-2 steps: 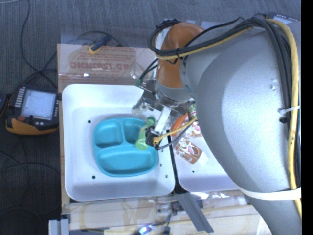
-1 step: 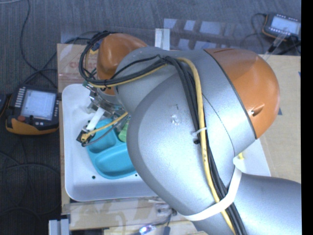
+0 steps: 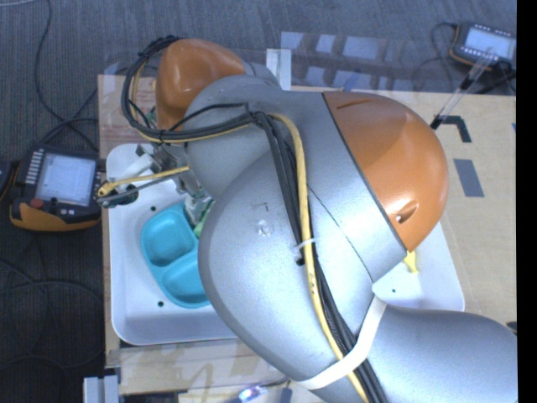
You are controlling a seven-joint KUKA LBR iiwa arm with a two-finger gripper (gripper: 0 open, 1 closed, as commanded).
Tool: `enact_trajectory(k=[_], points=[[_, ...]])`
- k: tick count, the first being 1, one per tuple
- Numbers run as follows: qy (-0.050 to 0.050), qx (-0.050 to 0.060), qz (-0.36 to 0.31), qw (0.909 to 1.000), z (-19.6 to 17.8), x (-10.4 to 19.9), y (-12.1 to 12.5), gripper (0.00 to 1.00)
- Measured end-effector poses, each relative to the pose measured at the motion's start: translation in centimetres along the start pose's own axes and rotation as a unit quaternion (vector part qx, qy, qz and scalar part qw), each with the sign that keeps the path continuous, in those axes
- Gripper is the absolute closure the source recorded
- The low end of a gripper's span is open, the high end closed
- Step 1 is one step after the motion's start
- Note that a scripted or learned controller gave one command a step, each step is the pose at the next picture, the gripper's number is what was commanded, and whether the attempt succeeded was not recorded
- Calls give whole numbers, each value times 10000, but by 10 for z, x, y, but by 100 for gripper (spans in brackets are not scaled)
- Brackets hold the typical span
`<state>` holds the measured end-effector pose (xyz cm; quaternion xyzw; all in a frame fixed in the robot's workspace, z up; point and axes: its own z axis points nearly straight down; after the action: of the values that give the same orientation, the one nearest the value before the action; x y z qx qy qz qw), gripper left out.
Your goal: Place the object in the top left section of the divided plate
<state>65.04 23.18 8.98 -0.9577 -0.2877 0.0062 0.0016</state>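
Observation:
A light blue divided plate (image 3: pixel 172 254) lies in the left white bin (image 3: pixel 126 309); its right part is hidden under the arm. My gripper (image 3: pixel 195 201) hangs over the plate's upper right edge, mostly covered by the wrist and cables. A small green patch (image 3: pixel 199 217) shows just below the gripper at the plate's rim; I cannot tell what it is or whether it is held.
The big grey and orange arm (image 3: pixel 336 225) covers most of both bins. A teach pendant (image 3: pixel 54 187) lies on the floor at the left, another one (image 3: pixel 482 44) at the top right. Cables (image 3: pixel 138 99) loop above the left bin.

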Motion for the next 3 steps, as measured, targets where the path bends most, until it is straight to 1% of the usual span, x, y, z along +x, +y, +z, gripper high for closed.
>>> enact_trajectory(k=[1,2,3], points=[[104,-60,263,9996,-1,-20,-6,0],[28,-48,-325,9995,-89,-68,-45,0],[16,-52,-1526,9883,-131,-60,59,0]])
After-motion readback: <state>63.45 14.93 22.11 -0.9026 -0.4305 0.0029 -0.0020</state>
